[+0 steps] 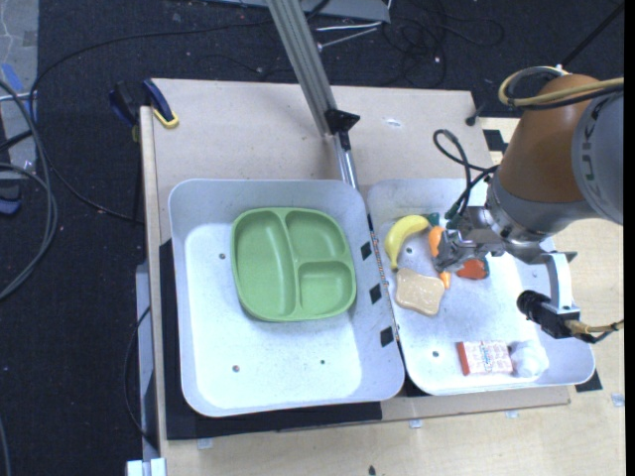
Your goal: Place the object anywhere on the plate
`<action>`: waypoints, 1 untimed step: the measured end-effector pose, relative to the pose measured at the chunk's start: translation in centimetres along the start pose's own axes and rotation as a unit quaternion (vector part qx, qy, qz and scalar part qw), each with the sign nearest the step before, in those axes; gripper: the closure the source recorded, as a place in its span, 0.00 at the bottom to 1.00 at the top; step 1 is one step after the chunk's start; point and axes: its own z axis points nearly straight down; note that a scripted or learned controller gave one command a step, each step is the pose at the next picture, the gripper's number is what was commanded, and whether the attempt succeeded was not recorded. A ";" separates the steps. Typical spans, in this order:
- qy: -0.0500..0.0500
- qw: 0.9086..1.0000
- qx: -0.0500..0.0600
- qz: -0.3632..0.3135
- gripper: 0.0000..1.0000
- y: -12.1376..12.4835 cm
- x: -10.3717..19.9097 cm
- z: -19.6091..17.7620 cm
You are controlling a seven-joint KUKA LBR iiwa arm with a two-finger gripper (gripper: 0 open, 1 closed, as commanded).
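Observation:
A green divided plate [295, 264] lies in the left white bin [213, 365], with nothing on it. In the right bin [474, 317] lie a yellow banana [404, 236], a tan slice of toast [420, 292], an orange carrot [436, 240] and a red piece [474, 270]. My gripper [452, 254] is low over the right bin, between the carrot and the red piece and just right of the banana. The wrist hides what lies directly under it.
A red and white box [483, 357] and a pale clear item [529, 361] sit at the right bin's front. A metal pole [303, 48] slants down to the bins' shared back edge. Black clips [380, 291] line the seam between the bins.

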 end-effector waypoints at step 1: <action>0.000 1.000 -0.001 0.000 1.00 0.1 5.5 -1.7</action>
